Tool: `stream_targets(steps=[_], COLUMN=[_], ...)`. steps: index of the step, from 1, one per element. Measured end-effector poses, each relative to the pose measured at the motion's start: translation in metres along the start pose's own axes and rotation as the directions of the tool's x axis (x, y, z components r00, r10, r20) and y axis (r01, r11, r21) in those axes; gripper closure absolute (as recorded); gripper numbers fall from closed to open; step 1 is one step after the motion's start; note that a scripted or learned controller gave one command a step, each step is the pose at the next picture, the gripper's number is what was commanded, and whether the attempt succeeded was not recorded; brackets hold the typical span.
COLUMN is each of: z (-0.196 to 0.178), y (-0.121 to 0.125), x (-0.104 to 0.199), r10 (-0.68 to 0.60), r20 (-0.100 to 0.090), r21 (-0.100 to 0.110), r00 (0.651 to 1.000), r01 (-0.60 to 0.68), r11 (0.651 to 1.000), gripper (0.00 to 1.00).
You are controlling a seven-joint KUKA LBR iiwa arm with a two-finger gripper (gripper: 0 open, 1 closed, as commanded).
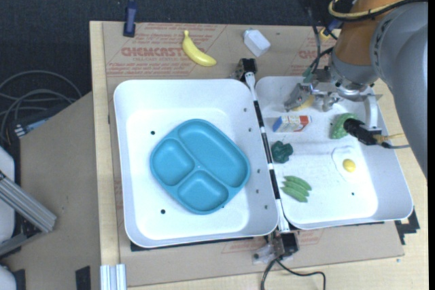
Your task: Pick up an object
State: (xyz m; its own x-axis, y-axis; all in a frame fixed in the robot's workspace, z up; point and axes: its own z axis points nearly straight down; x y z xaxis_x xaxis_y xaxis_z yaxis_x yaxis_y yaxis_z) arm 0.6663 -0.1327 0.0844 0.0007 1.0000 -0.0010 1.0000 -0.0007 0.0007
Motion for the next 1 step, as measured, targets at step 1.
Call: stream_targets(steps=[1], z=[-0.0005], y=[0.0004], x=[-0.0203], r10=[0.000], r20=[0.000], r21=[-0.001], r00=[1.000], r01=[0.000], r11=[1.000], gripper=[0.00])
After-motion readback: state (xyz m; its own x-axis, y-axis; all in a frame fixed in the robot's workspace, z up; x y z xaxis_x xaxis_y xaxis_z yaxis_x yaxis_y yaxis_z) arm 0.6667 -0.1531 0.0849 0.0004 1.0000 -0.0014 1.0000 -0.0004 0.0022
